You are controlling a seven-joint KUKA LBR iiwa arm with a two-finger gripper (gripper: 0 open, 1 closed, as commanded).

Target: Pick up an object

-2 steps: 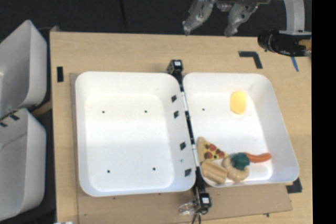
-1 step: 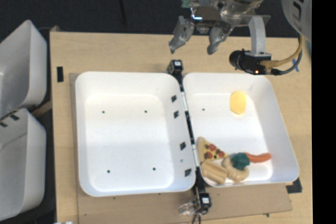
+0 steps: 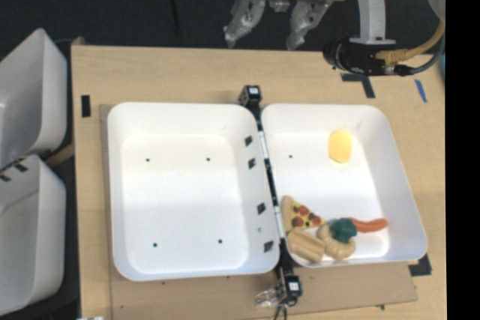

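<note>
Gripper (image 3: 270, 26) hangs high beyond the far edge of the tabletop (image 3: 165, 67), well apart from both bins. Its 2 fingers are spread wide with nothing between them.

Landmark: the right bin (image 3: 375, 120). All candidate objects lie inside it.
- Yellow lemon-like piece (image 3: 340, 146): alone, toward the bin's far side, clear of the walls.
- Pizza slice toy (image 3: 298, 215): at the bin's near-left part, close against the divider wall.
- Tan bread-like pieces (image 3: 315, 245): in the bin's near-left corner, touching the pizza slice toy.
- Green piece (image 3: 344, 229) with an orange carrot-like tail (image 3: 369, 224): along the bin's near wall, touching the tan bread-like pieces.

The left bin (image 3: 120, 161) sits just beside the right bin, sharing the hinged middle edge.

Progress, as judged: no step of the pick is done. Nothing is lifted and the gripper is not over any object. Left to do: travel over the right bin, descend, close, lift. The yellow lemon-like piece looks the easiest target, being isolated; the near-corner cluster risks a crowded or wall-blocked grasp.
</note>
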